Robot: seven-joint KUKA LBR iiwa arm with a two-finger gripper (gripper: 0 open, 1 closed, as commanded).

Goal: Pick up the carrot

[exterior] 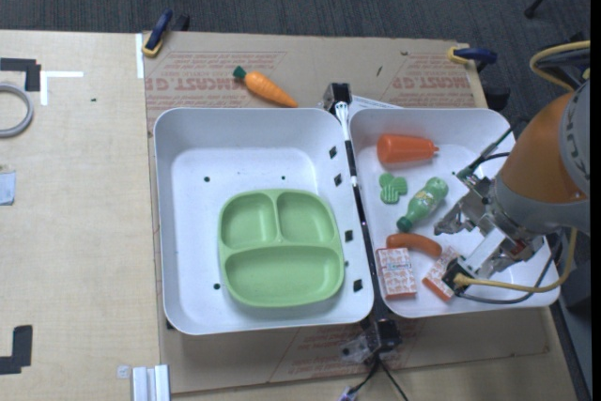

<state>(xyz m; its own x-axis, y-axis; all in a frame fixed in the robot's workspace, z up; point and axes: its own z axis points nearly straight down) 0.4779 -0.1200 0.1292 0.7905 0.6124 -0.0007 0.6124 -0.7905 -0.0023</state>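
The carrot [266, 86], orange with a green top, lies on the brown cardboard behind the left bin [178, 202], outside both bins. My gripper [462, 219] hangs low over the right bin [488, 131], far to the right of the carrot and nearer the bench front. It sits just right of a green bottle [423, 203] and a red sausage [413, 243]. I see nothing held in it.
A green divided plate [280, 247] lies in the left bin. The right bin also holds an orange bottle-shaped toy [407, 148], a small green piece [392, 188], a red-and-white carton [396, 272] and a small orange item [438, 284]. Blue clamps [158, 31] pin the cardboard's back corners.
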